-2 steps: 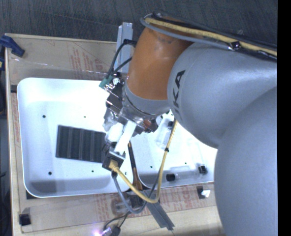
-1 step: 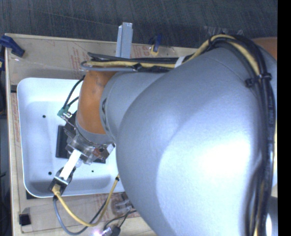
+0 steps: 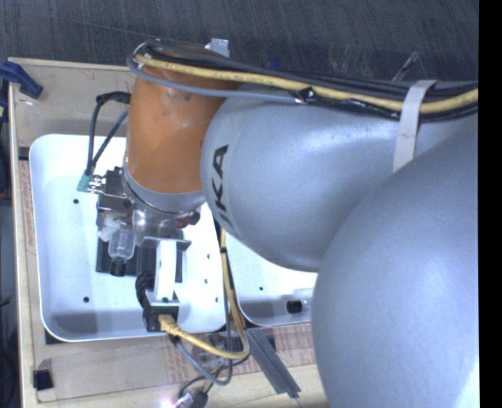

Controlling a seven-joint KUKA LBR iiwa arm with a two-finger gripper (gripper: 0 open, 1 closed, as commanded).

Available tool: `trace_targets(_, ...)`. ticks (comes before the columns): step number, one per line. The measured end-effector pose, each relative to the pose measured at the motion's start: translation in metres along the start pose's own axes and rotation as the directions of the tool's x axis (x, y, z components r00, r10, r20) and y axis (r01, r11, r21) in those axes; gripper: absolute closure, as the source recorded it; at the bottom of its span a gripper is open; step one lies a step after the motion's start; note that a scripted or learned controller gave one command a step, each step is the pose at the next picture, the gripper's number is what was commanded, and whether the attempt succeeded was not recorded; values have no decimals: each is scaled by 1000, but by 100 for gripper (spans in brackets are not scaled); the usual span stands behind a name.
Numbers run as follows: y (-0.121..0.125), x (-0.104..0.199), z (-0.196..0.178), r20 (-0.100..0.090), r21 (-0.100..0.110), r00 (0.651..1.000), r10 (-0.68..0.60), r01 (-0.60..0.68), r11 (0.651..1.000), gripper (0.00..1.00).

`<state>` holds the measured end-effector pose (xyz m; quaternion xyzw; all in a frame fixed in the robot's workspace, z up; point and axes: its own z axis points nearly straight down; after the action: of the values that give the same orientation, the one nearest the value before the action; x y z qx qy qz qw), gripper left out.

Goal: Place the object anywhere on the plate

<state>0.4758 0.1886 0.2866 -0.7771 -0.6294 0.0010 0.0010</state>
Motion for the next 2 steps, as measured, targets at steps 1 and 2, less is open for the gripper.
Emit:
trace_targets(1, 17, -80, 22, 0, 1, 995, -101, 101, 995, 100)
trace_targets(2, 2, -12, 32, 1, 2, 899, -439, 439, 899, 100)
